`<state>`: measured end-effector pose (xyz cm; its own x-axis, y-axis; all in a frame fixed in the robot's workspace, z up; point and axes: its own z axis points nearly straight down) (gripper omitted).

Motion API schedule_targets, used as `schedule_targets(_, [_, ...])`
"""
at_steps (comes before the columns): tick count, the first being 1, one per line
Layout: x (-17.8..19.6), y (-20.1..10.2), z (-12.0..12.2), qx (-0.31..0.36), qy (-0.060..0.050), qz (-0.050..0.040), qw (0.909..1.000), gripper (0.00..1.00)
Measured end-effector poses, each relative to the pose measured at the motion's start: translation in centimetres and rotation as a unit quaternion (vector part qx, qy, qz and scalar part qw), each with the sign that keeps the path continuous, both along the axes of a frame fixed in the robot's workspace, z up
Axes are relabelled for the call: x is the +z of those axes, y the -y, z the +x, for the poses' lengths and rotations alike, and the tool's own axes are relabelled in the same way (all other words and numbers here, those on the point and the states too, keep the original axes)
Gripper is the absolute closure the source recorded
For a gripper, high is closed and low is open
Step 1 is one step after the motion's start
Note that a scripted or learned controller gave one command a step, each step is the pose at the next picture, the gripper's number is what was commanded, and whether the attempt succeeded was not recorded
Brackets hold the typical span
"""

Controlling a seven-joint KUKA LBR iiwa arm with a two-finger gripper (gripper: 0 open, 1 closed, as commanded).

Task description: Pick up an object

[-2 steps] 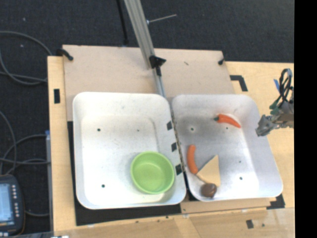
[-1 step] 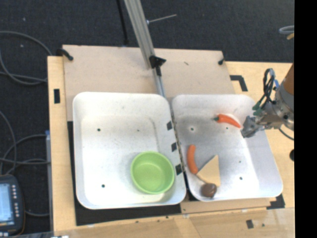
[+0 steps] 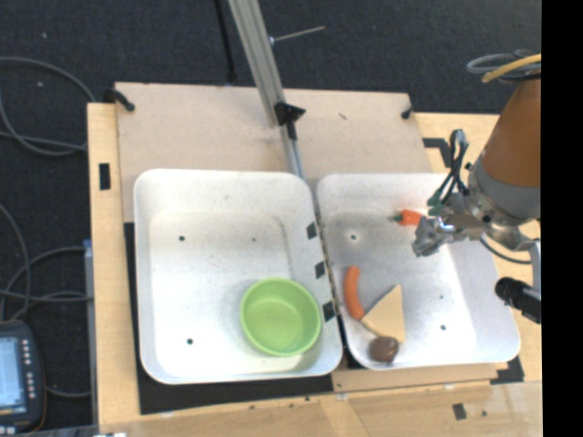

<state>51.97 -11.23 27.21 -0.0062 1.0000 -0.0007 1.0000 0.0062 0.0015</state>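
Note:
My gripper hangs over the right bin, near its upper middle, with the arm coming in from the right. A small orange piece lies just up and left of it. Lower in the same bin an orange sausage-shaped thing lies near the left wall. Beside it sits a pale yellow cheese wedge, and a brown round thing rests at the front rim. Nothing shows between the fingers.
A green bowl stands in the left bin at its front right corner. A grey metal pole slants up from between the two bins at the back.

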Motion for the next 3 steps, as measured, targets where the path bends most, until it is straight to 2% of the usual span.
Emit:
schedule_targets(2, [-2.6, -9.9, 0.1, 0.0, 0.0, 0.0005, 1.0, 1.0])
schedule_targets(3, [-1.7, -14.9, -0.1, 0.001, 0.001, 0.0015, 1.0, 1.0])
